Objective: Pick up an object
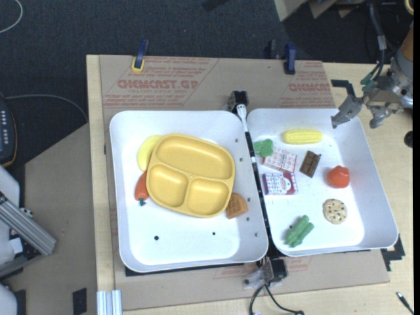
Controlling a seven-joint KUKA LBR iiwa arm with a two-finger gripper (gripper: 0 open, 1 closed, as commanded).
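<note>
Camera view: my end effector [360,110] hangs w/ fingers spread, nothing between them, over right bin's [377,176] top-right corner, near corn cob [302,136].

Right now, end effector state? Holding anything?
End effector: open, holding nothing, above the right bin's top right corner.

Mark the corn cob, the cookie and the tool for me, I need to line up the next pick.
corn cob [302,136], camera view, middle of the yellow cob.
cookie [335,210], camera view, centre of its speckled top face.
tool [359,111], camera view, midway between its two fingertips, above the right bin's far corner.
</note>
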